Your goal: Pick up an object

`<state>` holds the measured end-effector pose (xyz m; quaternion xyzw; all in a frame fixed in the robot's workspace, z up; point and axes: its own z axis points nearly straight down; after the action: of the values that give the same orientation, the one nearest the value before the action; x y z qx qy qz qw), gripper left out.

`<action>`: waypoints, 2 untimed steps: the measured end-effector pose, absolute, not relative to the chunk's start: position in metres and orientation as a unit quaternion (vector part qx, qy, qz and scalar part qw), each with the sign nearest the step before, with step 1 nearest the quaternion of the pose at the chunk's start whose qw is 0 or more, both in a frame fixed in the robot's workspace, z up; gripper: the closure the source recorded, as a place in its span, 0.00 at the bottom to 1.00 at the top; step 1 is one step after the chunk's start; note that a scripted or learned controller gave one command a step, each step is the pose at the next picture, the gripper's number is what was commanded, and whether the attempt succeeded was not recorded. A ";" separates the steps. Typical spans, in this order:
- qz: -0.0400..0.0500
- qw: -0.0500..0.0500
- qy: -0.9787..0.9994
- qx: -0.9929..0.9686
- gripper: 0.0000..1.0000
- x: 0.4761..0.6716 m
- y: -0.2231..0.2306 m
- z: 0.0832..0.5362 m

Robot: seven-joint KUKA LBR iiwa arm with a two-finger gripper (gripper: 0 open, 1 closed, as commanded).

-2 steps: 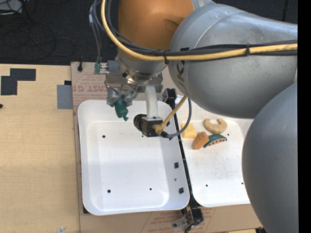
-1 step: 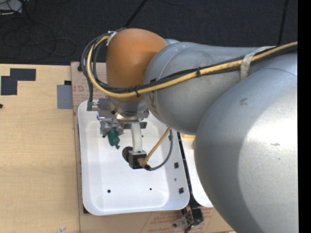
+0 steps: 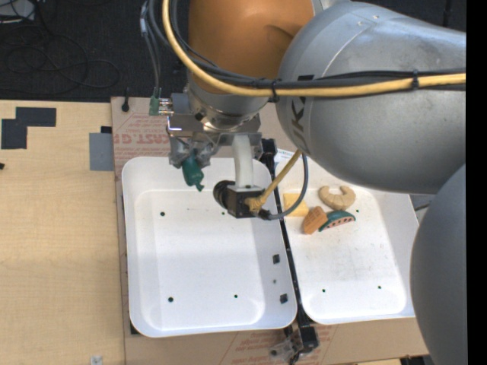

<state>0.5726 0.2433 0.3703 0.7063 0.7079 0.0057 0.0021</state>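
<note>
A: Near edge first. What's in the left bin [image 3: 198,280]?
B: Bare white floor, on the view's left. The right bin [image 3: 358,287] is bare at its near end too.
A: Then the things?
B: There's a cluster toward the right bin's far end. An orange wedge [image 3: 313,220] touches a melon slice [image 3: 339,220]. The slice's long axis runs across the view, tipped up a little at its right. A pale curl [image 3: 337,197] sits just behind them, and a yellow bit [image 3: 294,201] lies near the divider [image 3: 283,257].
A: The gripper [image 3: 190,164]?
B: Farther back, over the left bin's far end. A small teal piece [image 3: 193,176] hangs right at its tip, long axis near upright, pointing down at the floor.
A: Clamped on it?
B: Can't tell. This angle doesn't show whether the gripper is open or closed, or whether the teal piece is truly held.
A: Bearing, then?
B: If the teal piece isn't the catch, my guess is the cluster. It lies to the view's right of the gripper and nearer, across the divider.
</note>
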 end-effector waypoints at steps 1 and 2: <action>0.007 0.003 0.708 0.706 1.00 0.571 0.242 0.548; -0.003 -0.001 0.705 0.709 1.00 0.562 0.163 0.538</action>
<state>0.5615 0.1629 0.5376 0.7093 0.7049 -0.0030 -0.0007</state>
